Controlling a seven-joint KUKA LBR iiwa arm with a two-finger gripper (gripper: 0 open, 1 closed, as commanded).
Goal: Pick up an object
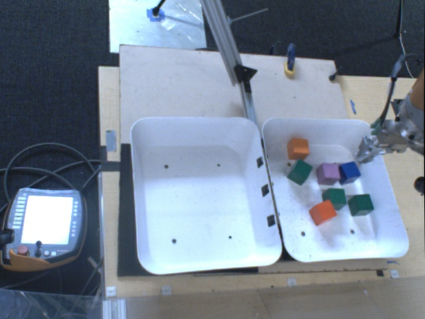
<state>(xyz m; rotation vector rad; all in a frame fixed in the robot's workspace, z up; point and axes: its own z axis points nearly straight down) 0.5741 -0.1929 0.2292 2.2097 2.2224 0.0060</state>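
Seven blocks cluster mid-floor in the right bin (392,241), the blue block (349,171) nearest its right rim, where the hand (367,150) hovers, its spread undeterminable, while the left bin (143,178) offers open floor.

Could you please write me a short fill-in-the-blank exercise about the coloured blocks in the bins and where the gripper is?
1. All the small coloured blocks lie in the shallow white bin on the view's ____ side.
2. The number of small green blocks in that bin is ____.
3. The small purple block touches a small block coloured ____.
4. The two-finger gripper hangs nearest the small block coloured ____.

Missing words: right; three; blue; blue
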